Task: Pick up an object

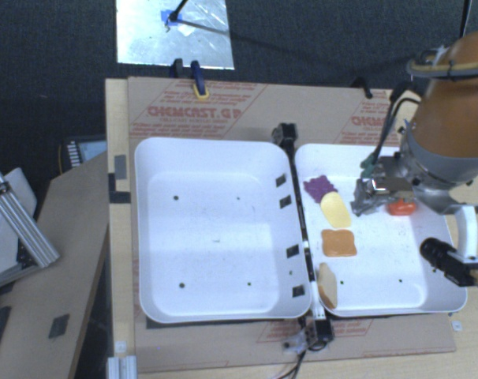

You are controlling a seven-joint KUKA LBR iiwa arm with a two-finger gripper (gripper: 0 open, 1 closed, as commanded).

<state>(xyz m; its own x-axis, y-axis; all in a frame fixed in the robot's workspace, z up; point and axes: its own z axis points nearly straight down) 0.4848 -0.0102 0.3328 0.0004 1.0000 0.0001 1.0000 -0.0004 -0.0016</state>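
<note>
The counter (81,212) carries a printed cardboard sheet (223,105). On that sheet two shallow white bins sit touching side by side: the left bin (215,290) and the right bin (381,294). Just beyond the sheet's far edge lies a crinkled silver foil square (144,22).

The arm (452,125) is cut off by the frame's right edge, so its upper links are out of sight. Its bulk covers the upper right corner of the right bin (381,294). A red object (401,207) at centre right is partly hidden under the wrist, its shape unclear. The jaws (364,198) are too small and dark to read. A tan object (327,285) at the bin's lower left wall is partly hidden by the divider. At the left edge, a metal rail (18,219) is cropped.
</note>
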